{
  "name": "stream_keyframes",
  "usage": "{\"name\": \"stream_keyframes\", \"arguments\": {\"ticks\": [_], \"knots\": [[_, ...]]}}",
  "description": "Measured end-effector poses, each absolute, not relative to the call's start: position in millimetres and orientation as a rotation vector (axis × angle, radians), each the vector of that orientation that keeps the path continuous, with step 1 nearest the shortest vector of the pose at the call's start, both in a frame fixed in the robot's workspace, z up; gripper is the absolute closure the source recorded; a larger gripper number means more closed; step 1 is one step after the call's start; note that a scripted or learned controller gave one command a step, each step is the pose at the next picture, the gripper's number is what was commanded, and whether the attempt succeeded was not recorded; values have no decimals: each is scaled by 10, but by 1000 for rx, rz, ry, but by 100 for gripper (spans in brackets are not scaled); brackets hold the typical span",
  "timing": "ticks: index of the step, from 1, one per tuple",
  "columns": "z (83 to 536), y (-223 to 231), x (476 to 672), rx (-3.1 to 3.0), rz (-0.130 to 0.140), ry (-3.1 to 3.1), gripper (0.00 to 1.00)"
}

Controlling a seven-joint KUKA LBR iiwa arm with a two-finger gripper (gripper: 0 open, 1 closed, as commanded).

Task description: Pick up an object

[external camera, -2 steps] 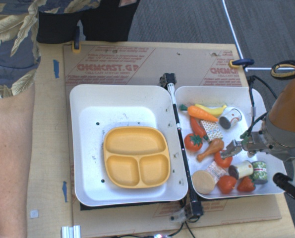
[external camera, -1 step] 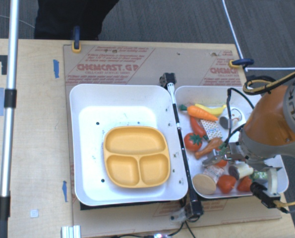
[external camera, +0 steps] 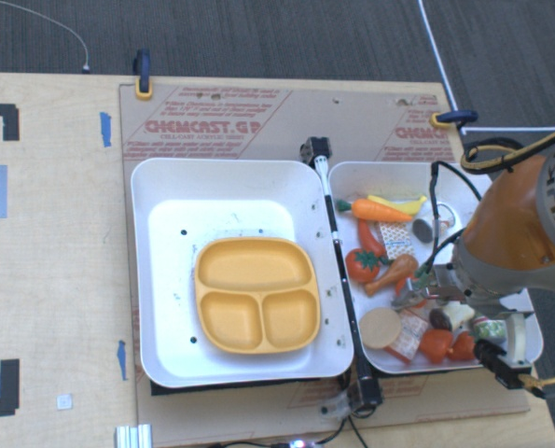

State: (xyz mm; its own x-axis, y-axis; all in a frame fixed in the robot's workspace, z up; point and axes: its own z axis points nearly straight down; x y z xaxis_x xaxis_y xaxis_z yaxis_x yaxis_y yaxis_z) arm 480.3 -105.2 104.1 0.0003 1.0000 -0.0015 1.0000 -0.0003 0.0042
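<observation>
Camera view: the arm (external camera: 515, 227) leans in over the right bin (external camera: 352, 180), and its end effector (external camera: 424, 290) sits low among a heap of toy food. How far apart its parts stand, and whether anything is caught there, I cannot tell; the wrist and the clutter hide it. Candidates to pick lie crowded together: a carrot (external camera: 381, 210) near the far wall with a yellow piece (external camera: 400, 203) just behind it, a tomato (external camera: 362, 266) beside an orange sausage-like piece (external camera: 394, 273), a tan disc (external camera: 381, 328) and small red pieces (external camera: 448, 345) near the front. The left bin (external camera: 156, 250) carries a yellow three-compartment plate (external camera: 256, 293).

The likely trouble is the crowding: closing here could pinch two items, or nudge one aside and come up with nothing. Round toys may also slip out.

The brown sheet (external camera: 286, 119) on the worktop (external camera: 44, 278) reads "CHEMCAST GP", printed upside down.
</observation>
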Motion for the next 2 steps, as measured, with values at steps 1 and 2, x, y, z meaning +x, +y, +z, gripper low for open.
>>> {"name": "stream_keyframes", "arguments": {"ticks": [1, 2], "knots": [[1848, -192, 4801, 2219, 3, 2223, 100], [1846, 580, 5404, 2218, 2, 2226, 100]]}}
